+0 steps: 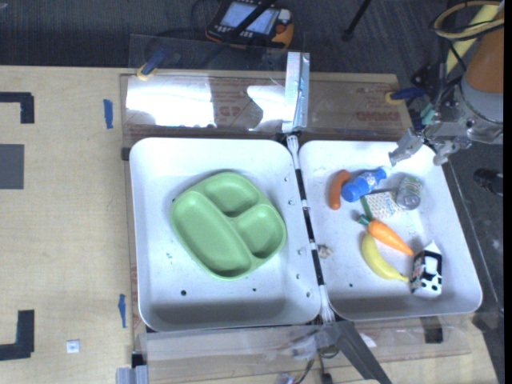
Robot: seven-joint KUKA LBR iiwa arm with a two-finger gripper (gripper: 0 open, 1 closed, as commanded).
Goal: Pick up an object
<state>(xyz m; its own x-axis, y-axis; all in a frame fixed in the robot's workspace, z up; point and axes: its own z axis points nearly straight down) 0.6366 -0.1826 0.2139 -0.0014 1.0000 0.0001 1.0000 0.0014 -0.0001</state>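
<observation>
Gripper hanging over the far right corner of the right bin, objects lying below-left of it.

The gripper (422, 144) is hovering with its two fingers spread apart and nothing between them. The nearest object, a blue bottle (362, 184), is lying in the right bin (460, 290) toward the bin's middle from the tool, its long axis slanting up toward the gripper.

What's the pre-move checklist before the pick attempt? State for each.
1. End effector over right bin's far edge, above the objects: ok.
2. Holding nothing: ok.
3. Targets in view: blue bottle, carrot, banana, cow toy: ok.
4. Carrot apart from banana: not ok, touching.
5. Bottle free of the orange item beside it: cannot tell.
6. Green divided plate in left bin, away from arm: ok.
</observation>
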